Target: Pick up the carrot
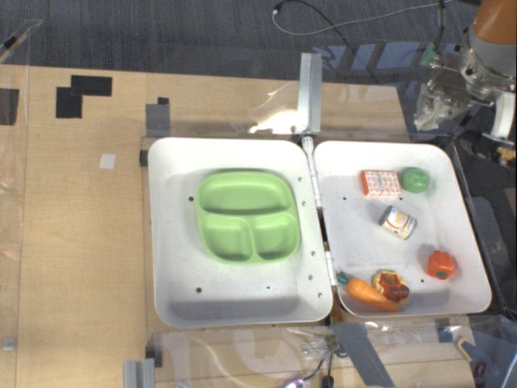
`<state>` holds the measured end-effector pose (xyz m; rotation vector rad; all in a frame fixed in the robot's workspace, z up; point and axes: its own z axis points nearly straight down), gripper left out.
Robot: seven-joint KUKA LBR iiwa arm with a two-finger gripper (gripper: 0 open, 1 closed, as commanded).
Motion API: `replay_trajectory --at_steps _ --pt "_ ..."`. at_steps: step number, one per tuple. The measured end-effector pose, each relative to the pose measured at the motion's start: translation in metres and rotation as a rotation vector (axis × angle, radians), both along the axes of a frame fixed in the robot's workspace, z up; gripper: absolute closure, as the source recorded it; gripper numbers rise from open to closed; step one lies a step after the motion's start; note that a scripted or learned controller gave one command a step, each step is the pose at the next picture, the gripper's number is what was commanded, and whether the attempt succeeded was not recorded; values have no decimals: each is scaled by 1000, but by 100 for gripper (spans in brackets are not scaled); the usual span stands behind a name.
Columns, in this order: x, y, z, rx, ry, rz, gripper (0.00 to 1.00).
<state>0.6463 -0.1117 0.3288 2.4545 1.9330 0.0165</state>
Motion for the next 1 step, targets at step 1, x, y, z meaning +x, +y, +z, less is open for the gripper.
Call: replay_trajectory --at_steps 1 --pt "1 1 12 -2 -5 10 100"
